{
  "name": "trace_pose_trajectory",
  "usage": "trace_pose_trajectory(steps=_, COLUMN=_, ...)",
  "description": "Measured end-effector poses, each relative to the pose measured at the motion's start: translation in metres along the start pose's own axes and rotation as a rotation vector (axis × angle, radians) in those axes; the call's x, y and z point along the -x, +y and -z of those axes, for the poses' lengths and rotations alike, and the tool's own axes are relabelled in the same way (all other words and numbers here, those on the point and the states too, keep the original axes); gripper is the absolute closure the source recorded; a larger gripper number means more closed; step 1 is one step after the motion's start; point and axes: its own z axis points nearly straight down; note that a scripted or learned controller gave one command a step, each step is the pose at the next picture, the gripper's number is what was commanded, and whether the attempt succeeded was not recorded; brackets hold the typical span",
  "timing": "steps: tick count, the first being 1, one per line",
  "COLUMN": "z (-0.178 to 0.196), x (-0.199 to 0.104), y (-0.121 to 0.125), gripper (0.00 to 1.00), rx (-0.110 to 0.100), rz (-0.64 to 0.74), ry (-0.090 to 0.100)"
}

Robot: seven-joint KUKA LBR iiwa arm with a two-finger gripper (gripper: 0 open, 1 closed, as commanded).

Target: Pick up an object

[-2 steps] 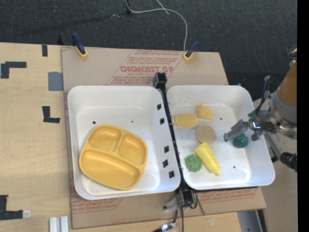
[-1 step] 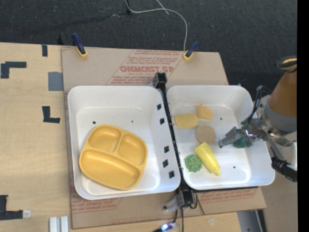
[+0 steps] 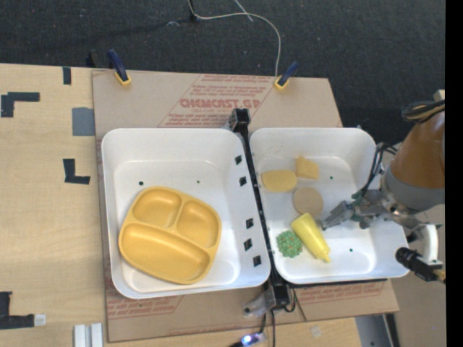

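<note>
While the arm reaches in from the right, the scene is called line by line, biggest thing first.

Bench: two shallow white bins are carried side by side on a cardboard sheet [image 3: 217, 100], which is clamped at its far edge, presumably so nothing shifts under the arm.

Left bin [image 3: 116, 150]: a yellow divided tray [image 3: 170, 233] is seen lying flat near its front-left corner, well apart from the action.

Right bin [image 3: 362, 143]: the candidates for picking are gathered toward its left wall, beside the divider.

Arm: the orange band [image 3: 427, 154] is seen over the right bin's right edge, the wrist angled down and leftward so the tool points at the cluster.

Gripper [image 3: 340, 214]: it is held low over the bin floor; whether the fingers are open or shut cannot be told, and nothing is seen held.

Yellow bottle-shaped piece [image 3: 312, 236]: laid slanted near the front-left corner, just beside the gripper tip; judged the likeliest target.

Pale oval piece [image 3: 278, 180]: flat against the left wall.

Tan disc [image 3: 308, 200]: between the oval and the bottle.

Yellow block [image 3: 307, 168]: toward the far edge.

Green clump [image 3: 289, 244]: touching the bottle's left side.
</note>
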Motion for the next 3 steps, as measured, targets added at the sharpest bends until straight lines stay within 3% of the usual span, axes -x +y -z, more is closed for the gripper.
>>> trace_pose_trajectory(steps=1, z=-0.049, x=0.0, y=0.0, gripper=0.0, rx=0.005, rz=0.001, ry=-0.003)
trace_pose_trajectory(steps=2, z=-0.036, x=0.0, y=0.001, gripper=1.0, rx=0.008, rz=0.0, ry=-0.005)
trace_pose_trajectory(steps=3, z=0.007, x=-0.003, y=-0.001, gripper=1.0, rx=0.008, rz=0.002, ry=-0.001)
